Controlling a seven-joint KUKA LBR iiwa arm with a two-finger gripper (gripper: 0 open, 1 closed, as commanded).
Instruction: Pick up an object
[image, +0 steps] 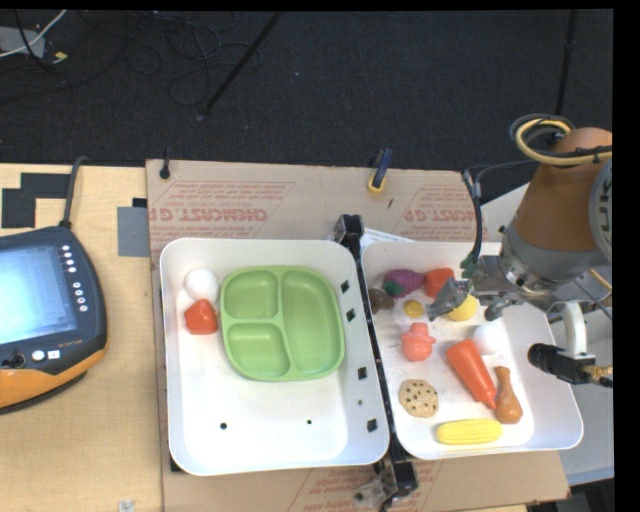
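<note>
Yellow toy (463, 308) lying in right bin (560, 425), upper middle, just beside gripper (452, 299); jaw state not discernible at this scale. Toys crowded for grasp trials: purple piece (404, 281), red piece (437, 281), pink star-shaped toy (418, 343), orange carrot (470, 369), cookie (419, 397), corn cob (468, 432), brown drumstick (507, 395). Close neighbours likely to obstruct finger entry. Left bin (260, 430) holding green divided tray (281, 323), red toy (201, 317), white ball (200, 283)
</note>
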